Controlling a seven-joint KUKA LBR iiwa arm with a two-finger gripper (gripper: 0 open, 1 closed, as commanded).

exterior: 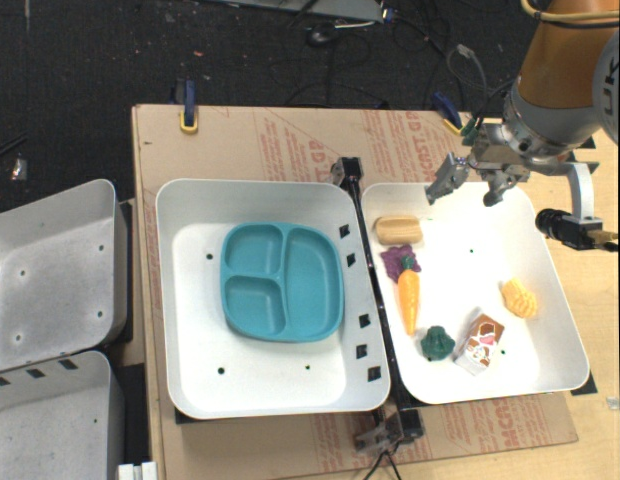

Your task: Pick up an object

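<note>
My gripper (468,186) hangs over the far edge of the right bin (560,268), fingers spread open with nothing between them. Below and left of it lies a tan bread roll (398,230). Next to that sit purple grapes (399,261) and an orange carrot (408,300) along the bin's left side. A green broccoli piece (438,343) and a small milk carton (480,343) rest near the front. A yellow corn piece (520,298) lies at the right.
The left bin (185,368) holds a teal divided plate (283,282). Cardboard (290,138) underlies both bins. Loose white trays (50,268) lie at the far left. A black fitting (565,228) sticks out at the right bin's right edge.
</note>
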